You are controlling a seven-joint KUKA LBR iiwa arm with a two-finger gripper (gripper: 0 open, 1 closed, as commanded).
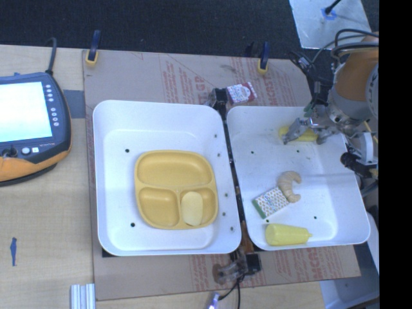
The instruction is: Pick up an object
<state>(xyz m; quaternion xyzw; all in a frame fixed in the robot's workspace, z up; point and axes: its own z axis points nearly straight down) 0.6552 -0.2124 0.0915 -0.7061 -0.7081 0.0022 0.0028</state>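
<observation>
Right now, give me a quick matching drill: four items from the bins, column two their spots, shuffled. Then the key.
Items:
1. yellow divided tray
2. croissant-shaped piece
3. yellow block
4. small patterned box

Spots:
A. near the front edge of the right bin
B. middle of the right bin, just right of the patterned box
C. in the left bin
D. right bin, between the pale curved piece and the yellow block

Pairs: 1-C, 2-B, 3-A, 4-D

Grey arm (360, 82) with orange band, black cables, metallic claw (308, 129).
</observation>
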